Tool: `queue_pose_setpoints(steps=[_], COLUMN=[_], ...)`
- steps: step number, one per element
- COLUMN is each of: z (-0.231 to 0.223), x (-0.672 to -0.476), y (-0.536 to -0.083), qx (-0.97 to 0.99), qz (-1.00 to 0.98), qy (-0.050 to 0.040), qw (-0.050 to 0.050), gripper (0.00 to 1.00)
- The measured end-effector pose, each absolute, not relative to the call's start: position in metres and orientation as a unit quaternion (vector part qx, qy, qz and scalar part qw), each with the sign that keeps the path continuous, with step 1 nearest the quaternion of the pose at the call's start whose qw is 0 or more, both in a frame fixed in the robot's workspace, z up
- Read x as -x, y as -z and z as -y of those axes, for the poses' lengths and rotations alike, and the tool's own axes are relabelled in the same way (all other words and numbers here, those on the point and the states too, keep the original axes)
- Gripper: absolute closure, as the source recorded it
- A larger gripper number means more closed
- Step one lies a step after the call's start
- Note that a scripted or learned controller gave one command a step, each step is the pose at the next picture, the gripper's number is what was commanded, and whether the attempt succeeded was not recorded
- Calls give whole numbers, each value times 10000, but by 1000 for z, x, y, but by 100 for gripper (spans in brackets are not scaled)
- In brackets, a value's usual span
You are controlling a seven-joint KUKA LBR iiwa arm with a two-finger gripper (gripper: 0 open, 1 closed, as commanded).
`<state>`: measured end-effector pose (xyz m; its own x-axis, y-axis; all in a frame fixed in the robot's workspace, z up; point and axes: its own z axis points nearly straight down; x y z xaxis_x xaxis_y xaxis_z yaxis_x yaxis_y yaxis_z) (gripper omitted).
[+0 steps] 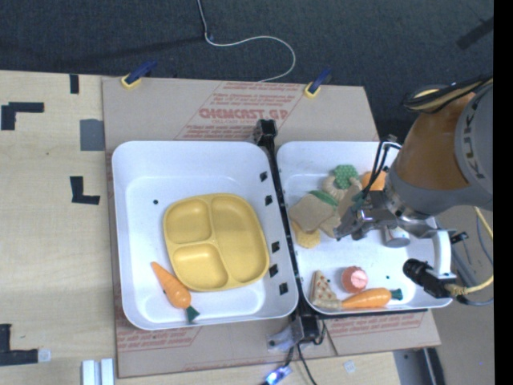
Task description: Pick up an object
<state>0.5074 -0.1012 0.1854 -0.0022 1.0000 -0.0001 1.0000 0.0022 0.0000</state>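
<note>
Below, spread on the wooden bench [48,215]: two shallow white bins, left bin [132,163] with a yellow compartment plastic plate [215,241] and an orange toy carrot [171,285]. Grey arm with orange band [441,155] over the right bin [321,152]; gripper [358,217] low among a tan floppy piece [307,211], green broccoli toy [345,174]. State of the fingers: cannot tell. Likely light, hollow, slippery plastic; best taken across a narrow middle. Nearer the front: second orange carrot [367,298], pink round toy [355,278], speckled wedge [323,290], crowding any approach.

Cardboard sheet [240,112] under both bins; white cable [240,42], perhaps loose.
</note>
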Motion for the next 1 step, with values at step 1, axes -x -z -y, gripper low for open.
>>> queue_pose_setpoints(steps=[1], z=[101], x=[-507], y=[-225], qx=[-7064], qz=[-7078], qy=[3], qw=[-2], gripper=[100])
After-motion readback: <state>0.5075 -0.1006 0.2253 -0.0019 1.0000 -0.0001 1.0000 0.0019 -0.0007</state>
